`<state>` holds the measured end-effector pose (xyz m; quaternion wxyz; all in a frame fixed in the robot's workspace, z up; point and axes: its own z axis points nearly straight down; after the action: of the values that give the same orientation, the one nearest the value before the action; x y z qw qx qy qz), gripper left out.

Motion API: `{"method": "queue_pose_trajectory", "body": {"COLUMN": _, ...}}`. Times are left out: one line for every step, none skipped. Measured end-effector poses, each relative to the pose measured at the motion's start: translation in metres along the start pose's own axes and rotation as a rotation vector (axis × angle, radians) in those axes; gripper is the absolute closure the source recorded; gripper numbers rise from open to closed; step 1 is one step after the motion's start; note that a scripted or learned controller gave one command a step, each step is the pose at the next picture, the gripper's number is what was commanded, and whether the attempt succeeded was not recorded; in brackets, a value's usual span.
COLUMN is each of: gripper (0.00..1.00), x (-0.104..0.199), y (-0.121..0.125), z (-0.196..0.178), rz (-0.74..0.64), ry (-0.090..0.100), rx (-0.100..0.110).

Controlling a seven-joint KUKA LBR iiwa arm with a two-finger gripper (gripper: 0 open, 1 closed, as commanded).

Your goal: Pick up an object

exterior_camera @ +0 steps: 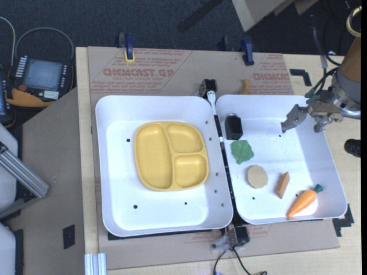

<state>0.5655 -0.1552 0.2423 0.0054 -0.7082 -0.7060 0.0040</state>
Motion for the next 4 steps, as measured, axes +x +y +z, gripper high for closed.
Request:
{"method": "queue_pose_trajectory", "body": {"gripper": 0.0, "x": 0.001, "y": 0.002, "z": -0.008, "rz": -0.003, "ry": -0.002, "rx": -0.013}}
{"method": "queue_pose_trajectory", "body": {"gripper": 0.0, "x": -0.003, "y": 0.001, "z": 0.056, "rz": -0.002, "ry": 0.0, "rx": -0.005}}
{"method": "queue_pose_trajectory", "body": {"gripper": 0.0, "x": -0.003, "y": 0.006, "z": 0.1, "rz": -0.003, "ry": 0.0, "rx": -0.007}}
{"method": "queue_pose_trajectory", "body": {"gripper": 0.0, "x": -0.003, "y": 0.005, "z": 0.154, "rz": -0.003, "ry": 0.0, "rx": -0.006}}
